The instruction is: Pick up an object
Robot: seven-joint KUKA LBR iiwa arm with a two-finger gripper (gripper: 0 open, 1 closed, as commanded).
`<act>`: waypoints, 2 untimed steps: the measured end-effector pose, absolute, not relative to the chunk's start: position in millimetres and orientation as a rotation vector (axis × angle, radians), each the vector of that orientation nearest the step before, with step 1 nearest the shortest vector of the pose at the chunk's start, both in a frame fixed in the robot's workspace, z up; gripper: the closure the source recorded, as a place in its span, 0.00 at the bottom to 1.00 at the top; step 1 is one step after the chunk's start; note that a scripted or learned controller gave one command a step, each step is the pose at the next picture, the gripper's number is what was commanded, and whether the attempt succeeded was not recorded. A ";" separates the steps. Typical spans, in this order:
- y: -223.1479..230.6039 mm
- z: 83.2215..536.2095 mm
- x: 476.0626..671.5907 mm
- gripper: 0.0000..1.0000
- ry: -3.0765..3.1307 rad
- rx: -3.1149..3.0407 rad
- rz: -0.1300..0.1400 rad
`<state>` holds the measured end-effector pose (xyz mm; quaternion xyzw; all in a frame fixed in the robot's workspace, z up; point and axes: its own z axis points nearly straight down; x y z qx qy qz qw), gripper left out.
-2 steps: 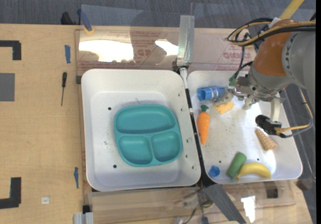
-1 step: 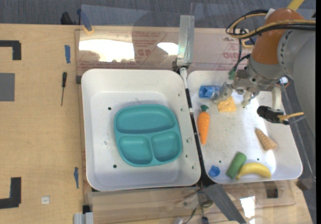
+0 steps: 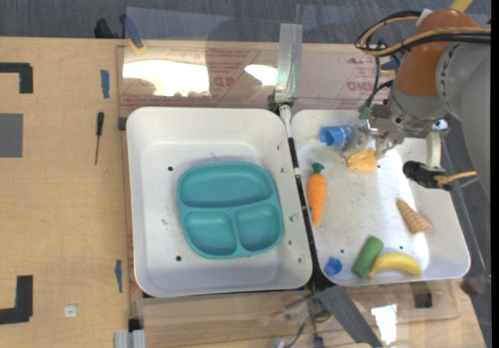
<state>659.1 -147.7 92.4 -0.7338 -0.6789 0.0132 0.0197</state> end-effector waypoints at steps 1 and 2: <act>-67.4 188.5 660.3 1.00 -2.116 -2.328 -0.012; -22.0 274.5 557.3 1.00 -1.954 -2.459 -0.002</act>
